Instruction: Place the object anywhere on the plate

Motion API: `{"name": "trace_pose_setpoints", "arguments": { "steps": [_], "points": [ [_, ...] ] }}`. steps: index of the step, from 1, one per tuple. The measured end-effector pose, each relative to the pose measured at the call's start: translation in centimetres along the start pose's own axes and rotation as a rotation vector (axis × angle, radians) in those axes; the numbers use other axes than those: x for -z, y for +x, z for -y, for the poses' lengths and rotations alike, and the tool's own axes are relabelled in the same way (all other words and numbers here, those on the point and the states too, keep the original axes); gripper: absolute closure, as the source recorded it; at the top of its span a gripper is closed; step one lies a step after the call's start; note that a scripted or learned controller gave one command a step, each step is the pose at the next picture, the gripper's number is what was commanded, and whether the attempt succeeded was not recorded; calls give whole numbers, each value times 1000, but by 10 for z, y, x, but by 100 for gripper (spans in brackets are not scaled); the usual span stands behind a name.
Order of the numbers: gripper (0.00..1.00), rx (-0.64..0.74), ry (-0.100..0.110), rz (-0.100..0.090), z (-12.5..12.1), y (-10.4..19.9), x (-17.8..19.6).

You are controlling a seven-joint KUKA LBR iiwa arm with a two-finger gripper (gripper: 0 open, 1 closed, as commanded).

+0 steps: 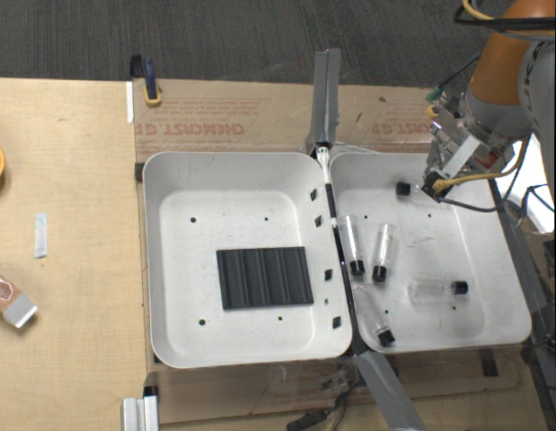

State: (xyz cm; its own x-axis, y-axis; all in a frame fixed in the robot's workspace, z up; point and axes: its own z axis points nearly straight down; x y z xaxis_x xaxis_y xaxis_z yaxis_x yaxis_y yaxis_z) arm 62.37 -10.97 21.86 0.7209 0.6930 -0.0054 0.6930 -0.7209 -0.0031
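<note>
Gripper (436, 185) sits over the far right part of the right bin (502, 330), tilted, tip close to the bin floor; cannot tell from this slant how it is set, and no object is seen in it

Small black cap-like piece (403, 188) lies just beside the gripper tip, toward the bin's far edge

Clear vials with black caps lie on the right bin floor: two side by side near the left wall (349, 245) (381, 251), one near the front left corner (376, 321), one toward the front right (436, 289). All on their sides, apart from each other

Dark ribbed plate (264, 277) lies flat in the middle of the left bin (156, 241), nothing on it. Task object is thus in the right bin, not yet on the plate

Judgement: step in hand is the pick. Which item is the target cannot be told; the black piece is nearest

Notes for doing it well:
- close across a vial's narrow width, not along its length; round clear bodies look likely to roll
- descend straight, avoid nudging neighbours
- lift clear of the divider between bins before crossing
- release low over the plate's middle, along the ribs, so it does not roll off
</note>
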Motion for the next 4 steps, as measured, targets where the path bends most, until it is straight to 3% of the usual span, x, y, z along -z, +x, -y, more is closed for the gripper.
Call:
{"name": "trace_pose_setpoints", "arguments": {
  "steps": [1,2,3,4],
  "points": [
    [100,-9,-2,-1,71,34,183],
    [100,6,-1,0,138,58,53],
    [100,18,-1,-1,205,30,70],
    [100,65,-2,-1,267,57,62]
  ]
}}
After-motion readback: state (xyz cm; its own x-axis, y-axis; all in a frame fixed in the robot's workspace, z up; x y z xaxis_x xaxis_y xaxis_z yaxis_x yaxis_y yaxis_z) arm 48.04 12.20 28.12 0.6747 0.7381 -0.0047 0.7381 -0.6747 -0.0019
